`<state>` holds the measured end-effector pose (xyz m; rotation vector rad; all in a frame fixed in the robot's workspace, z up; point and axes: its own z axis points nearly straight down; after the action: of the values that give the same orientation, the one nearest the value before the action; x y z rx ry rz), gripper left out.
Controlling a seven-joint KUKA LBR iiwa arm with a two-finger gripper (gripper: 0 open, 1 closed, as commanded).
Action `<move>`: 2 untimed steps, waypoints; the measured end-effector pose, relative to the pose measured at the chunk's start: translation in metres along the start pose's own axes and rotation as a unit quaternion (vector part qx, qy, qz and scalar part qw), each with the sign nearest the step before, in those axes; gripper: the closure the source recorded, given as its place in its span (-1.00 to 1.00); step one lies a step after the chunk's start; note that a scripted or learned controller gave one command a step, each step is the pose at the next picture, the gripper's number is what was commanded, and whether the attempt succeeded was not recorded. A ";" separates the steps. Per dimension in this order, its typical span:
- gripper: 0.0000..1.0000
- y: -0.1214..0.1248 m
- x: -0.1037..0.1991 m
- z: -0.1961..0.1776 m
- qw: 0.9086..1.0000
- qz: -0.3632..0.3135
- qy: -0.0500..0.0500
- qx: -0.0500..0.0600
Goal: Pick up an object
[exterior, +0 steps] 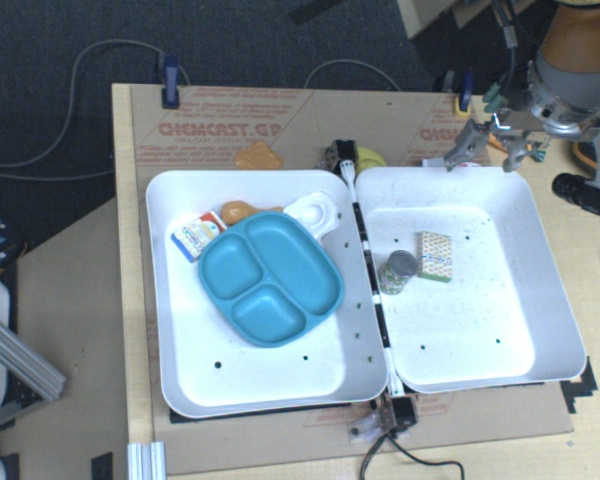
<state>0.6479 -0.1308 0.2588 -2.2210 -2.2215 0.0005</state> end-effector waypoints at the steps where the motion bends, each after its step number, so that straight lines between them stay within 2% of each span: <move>1: -1.00 -0.051 0.041 0.139 1.000 0.000 0.002 0.005; 2: -1.00 -0.055 0.032 0.171 1.000 0.000 -0.001 -0.003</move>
<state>0.5924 -0.0985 0.0876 -2.2251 -2.2249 -0.0046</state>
